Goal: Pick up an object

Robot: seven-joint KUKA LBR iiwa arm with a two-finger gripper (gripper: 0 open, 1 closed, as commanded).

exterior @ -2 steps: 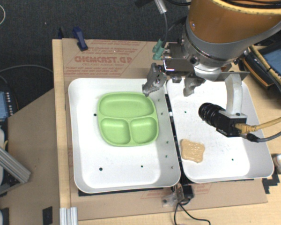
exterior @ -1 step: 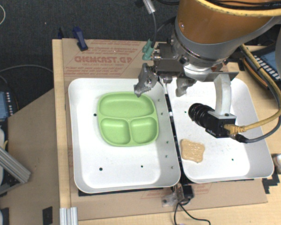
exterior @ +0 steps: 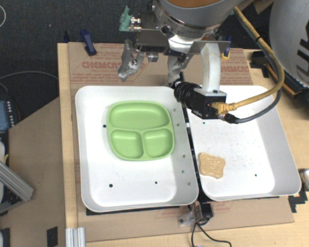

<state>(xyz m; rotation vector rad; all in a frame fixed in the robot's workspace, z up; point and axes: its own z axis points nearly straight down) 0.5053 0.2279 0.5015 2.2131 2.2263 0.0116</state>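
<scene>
The green divided plate (exterior: 140, 130) lies in the left bin (exterior: 87, 153). It looks light, stiff and smooth (probably plastic); its raised rim seems best to grip. The end effector (exterior: 153, 68) hangs above, spread and holding nothing.

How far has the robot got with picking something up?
Nothing looks picked up yet. The light green three-section plastic plate lies flat in the left shallow white bin, and the tan flat toast-shaped piece lies in the right shallow white bin, near its left wall. The end effector hangs above the bins' far edge with no object between its fingers. Reaching down, gripping and lifting are all left.
</scene>
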